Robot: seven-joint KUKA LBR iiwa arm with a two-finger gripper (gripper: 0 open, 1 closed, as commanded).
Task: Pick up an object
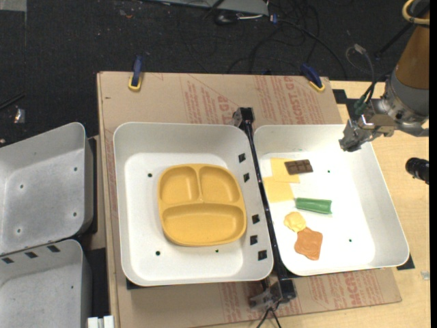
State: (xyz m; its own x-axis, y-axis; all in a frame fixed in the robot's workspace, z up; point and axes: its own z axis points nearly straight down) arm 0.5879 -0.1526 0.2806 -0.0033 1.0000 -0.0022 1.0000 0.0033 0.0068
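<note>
Grey two-finger gripper (352, 141) hovers over right shallow white bin (382, 203) rim; jaws state cannot be told. Green rectangular block (313, 205) lies inside bin.

Both bins, left (130, 183) and right (382, 203), look like smooth white plastic with a faint sheen. The yellow tray (202, 204) is glossy moulded plastic. The green piece (313, 205), brown piece (298, 167), orange piece (308, 243) and pale yellow slices (276, 181) look like smooth matt plastic or rubber. The board (191, 94) beneath is matt brown cardboard with red print. The floor (61, 33) is dark, rough carpet. The gripper (355, 137) looks like dull grey metal.
</note>
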